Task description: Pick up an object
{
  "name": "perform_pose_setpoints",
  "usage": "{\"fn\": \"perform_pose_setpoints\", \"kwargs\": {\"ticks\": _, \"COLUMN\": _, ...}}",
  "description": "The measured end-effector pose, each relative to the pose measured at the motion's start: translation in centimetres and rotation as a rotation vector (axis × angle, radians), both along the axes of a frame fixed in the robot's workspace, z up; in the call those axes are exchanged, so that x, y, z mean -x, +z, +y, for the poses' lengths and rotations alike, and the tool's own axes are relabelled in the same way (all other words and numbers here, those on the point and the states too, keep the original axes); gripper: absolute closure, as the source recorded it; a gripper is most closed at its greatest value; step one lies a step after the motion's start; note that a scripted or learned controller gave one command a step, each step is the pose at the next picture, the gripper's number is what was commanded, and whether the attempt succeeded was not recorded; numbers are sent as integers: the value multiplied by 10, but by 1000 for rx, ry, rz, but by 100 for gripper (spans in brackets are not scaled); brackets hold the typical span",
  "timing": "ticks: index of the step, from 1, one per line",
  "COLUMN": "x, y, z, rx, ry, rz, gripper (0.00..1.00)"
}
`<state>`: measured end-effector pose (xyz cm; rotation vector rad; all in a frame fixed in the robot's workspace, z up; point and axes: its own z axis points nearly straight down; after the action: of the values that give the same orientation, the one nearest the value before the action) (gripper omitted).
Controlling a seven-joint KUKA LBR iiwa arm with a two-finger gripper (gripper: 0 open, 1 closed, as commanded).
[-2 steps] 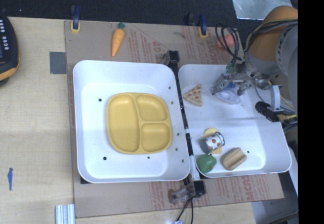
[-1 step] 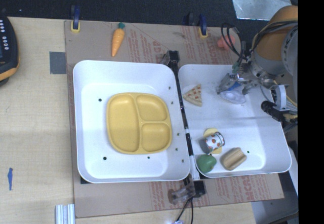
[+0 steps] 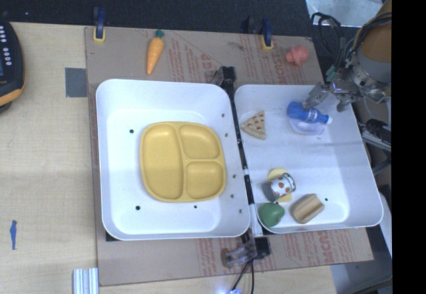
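The gripper (image 3: 318, 104) hangs low at the far right of the right bin (image 3: 346, 173), right at a blue object (image 3: 303, 113) that sits on a clear, rounded base. Whether it grips the blue piece, or whether its fingers are open or closed, cannot be told from this slanted view.

Elsewhere in that bin lie a pizza slice (image 3: 254, 124) toward the left wall and, at the near edge, a small round toy (image 3: 281, 185), a green piece (image 3: 271, 213) and a bread roll (image 3: 306, 208). The left bin (image 3: 116, 173) holds a yellow divided tray (image 3: 183, 160).

The likely risk is a slip: the blue object looks smooth and rounded, so an off-centre pinch could squirt it sideways.
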<state>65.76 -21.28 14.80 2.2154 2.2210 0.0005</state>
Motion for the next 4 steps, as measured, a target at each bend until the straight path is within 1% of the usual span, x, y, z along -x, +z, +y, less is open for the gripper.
{"fn": "perform_pose_setpoints", "kwargs": {"ticks": 1, "x": 62, "y": -60, "z": 88, "rx": -10, "ry": 7, "rz": 18, "gripper": 0}}
{"fn": "perform_pose_setpoints", "kwargs": {"ticks": 2, "x": 124, "y": -56, "z": 99, "rx": -5, "ry": 0, "rz": 13, "gripper": 0}}
{"fn": "perform_pose_setpoints", "kwargs": {"ticks": 3, "x": 121, "y": -45, "z": 97, "rx": -1, "ry": 1, "rz": 7, "gripper": 100}}
{"fn": "perform_pose_setpoints", "kwargs": {"ticks": 4, "x": 121, "y": -45, "z": 97, "rx": -1, "ry": 0, "rz": 6, "gripper": 0}}
